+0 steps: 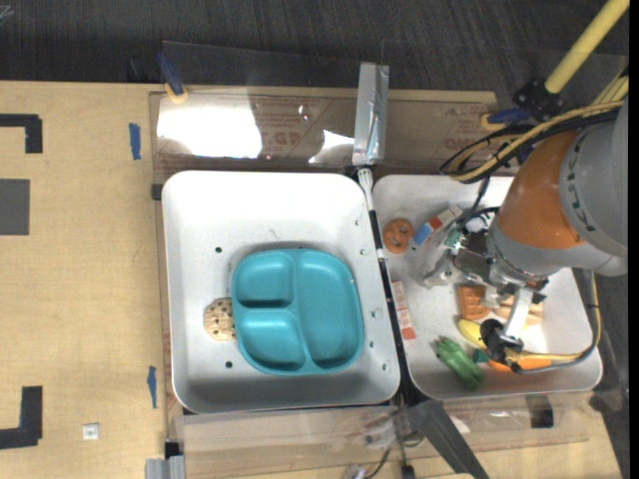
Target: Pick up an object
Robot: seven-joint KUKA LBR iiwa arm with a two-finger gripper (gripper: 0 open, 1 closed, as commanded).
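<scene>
Tool (459, 259) hangs low inside right bin (419, 190), likely because that is where the small, graspable items are heaped. Left bin (190, 208) carries a teal plate (297, 309) and a speckled ball (219, 318), poorer picks. Cannot tell whether tool is wide or narrow: wrist hides it. No item visibly held. Nearest candidates: orange ball (397, 233), near tool on the divider side; yellow piece (469, 330) and green piece (457, 359), toward the front wall. Pick not yet made, by my reading.
</scene>
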